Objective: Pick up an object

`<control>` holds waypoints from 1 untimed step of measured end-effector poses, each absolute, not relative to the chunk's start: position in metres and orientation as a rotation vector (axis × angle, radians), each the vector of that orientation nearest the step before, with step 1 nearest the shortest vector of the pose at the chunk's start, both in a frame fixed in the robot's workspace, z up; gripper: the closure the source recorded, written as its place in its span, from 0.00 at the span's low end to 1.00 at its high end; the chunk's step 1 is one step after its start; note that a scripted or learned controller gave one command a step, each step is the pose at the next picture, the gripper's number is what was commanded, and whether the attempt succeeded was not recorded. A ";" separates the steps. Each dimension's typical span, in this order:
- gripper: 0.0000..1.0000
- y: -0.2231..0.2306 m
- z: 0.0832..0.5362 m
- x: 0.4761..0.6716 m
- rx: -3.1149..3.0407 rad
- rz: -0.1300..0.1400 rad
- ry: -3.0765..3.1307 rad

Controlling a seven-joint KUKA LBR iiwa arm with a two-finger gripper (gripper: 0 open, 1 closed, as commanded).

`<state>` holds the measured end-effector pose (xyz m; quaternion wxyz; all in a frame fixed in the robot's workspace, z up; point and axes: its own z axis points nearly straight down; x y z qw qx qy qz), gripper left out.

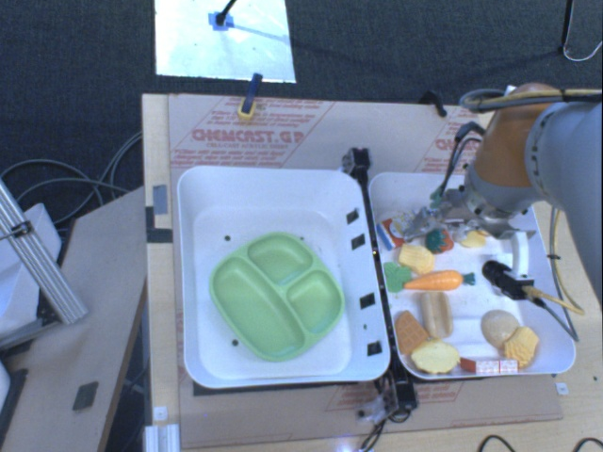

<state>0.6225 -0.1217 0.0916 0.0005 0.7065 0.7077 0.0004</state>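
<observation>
Camera view, end effector [421, 222] low in right bin [556, 347], beside yellow toy [415, 257], finger spread impossible to tell

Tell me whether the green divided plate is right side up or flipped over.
Right side up. The green divided plate lies flat in the left bin with its three hollow compartments facing up, and nothing lies in them.

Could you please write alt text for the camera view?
The arm's end effector hangs low over the right bin among toy food, including a carrot and a hot dog. The left bin holds a green divided plate.
</observation>
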 end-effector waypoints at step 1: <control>0.00 -0.122 0.090 0.626 2.217 0.008 2.219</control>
